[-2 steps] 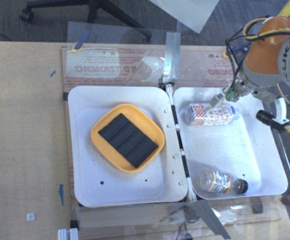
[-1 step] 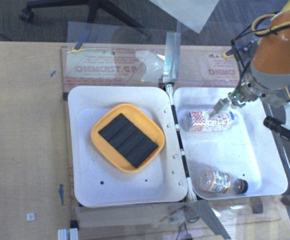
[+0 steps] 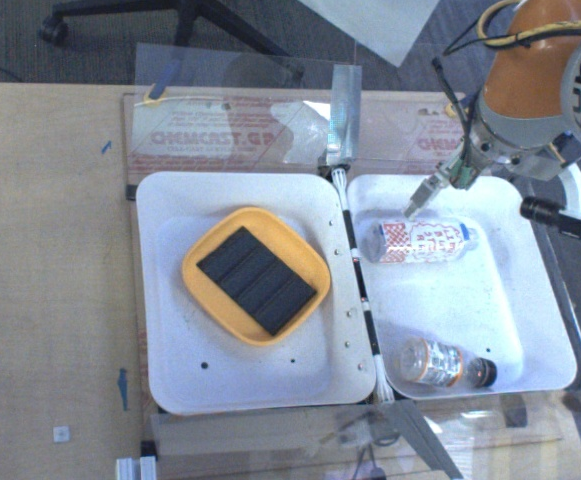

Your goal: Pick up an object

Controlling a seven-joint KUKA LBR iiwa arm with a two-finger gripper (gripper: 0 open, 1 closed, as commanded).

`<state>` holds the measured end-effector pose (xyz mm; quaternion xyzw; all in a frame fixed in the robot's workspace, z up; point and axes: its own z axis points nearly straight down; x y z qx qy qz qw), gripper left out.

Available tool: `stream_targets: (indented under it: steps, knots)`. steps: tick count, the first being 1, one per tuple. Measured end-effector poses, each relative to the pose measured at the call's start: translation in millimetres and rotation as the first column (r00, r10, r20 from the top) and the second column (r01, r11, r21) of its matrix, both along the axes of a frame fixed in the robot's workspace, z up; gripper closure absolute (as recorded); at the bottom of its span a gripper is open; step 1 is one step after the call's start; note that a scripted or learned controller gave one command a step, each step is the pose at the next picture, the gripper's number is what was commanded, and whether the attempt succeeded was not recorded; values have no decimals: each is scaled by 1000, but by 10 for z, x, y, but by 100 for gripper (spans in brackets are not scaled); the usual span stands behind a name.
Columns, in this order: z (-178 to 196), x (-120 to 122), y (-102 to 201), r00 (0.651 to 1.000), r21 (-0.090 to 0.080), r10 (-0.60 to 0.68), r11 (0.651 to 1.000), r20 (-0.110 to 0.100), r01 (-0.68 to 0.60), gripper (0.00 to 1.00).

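Two shallow white plastic bins sit side by side on the bench, and the right bin (image 3: 530, 268) holds the clear plastic bottle with a red-and-white checked label (image 3: 422, 241), lying on its side in the upper half of that bin. The slim grey two-finger gripper (image 3: 415, 206) hangs just above and a little left of the bottle's middle, its tip close to the label's upper edge, with nothing seen between its tips; at this size the gap cannot be made out. The bottle's long axis runs left to right across the bin, but which end bears the cap is hard to tell. Near the bin's lower edge lies a small clear jar with an orange label and dark cap (image 3: 446, 364), cap toward the right. The left bin (image 3: 170, 368) holds a yellow square tray with a ribbed black insert (image 3: 255, 273), turned cornerwise.
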<state>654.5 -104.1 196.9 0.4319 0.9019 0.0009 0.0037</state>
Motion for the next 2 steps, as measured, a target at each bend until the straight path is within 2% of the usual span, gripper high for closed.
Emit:
stream_targets:
  steps: [1, 2]
  knots:
    - [116, 15, -12, 1000, -1, -2, 1000, 8, 2, 100]
    - [115, 15, -12, 1000, -1, -2, 1000, 7, 2, 0]
